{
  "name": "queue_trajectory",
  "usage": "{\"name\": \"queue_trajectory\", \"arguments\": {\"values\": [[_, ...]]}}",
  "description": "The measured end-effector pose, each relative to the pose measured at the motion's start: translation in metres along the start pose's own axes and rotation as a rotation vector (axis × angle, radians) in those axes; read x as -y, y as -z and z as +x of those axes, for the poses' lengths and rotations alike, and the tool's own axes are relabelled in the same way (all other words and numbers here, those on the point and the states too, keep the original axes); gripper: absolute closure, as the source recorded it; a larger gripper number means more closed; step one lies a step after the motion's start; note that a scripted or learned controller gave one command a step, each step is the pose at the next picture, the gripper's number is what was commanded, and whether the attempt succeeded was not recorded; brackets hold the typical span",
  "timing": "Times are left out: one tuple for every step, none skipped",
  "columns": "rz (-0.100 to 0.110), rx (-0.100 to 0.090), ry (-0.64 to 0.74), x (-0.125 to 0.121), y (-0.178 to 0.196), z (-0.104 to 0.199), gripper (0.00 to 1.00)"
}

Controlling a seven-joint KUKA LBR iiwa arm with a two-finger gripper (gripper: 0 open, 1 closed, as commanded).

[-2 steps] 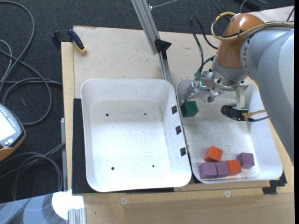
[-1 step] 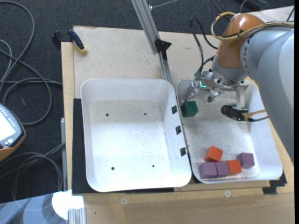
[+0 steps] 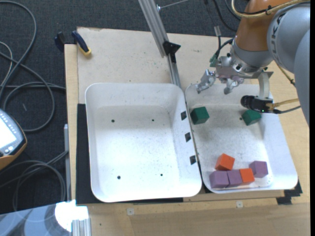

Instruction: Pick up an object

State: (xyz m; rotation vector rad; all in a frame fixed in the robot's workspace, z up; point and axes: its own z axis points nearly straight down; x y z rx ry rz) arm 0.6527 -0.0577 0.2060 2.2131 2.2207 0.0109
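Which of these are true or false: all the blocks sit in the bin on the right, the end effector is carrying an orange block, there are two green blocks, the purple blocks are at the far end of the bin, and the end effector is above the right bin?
1. All the blocks sit in the right bin. True.
2. The end effector is carrying an orange block. False: nothing is between its fingers; both orange blocks lie near the bin's front edge.
3. There are two green blocks. True: one near the divider, another further right.
4. The purple blocks sit at the far end. False: the purple blocks are at the near end, beside the orange ones.
5. The end effector is above the right bin. True: it hangs over its far end.
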Motion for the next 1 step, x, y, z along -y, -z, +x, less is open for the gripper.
{"name": "queue_trajectory", "arguments": {"values": [[0.010, -0.002, -0.002, 0.0571, 0.0347, 0.0171, 0.00]]}}
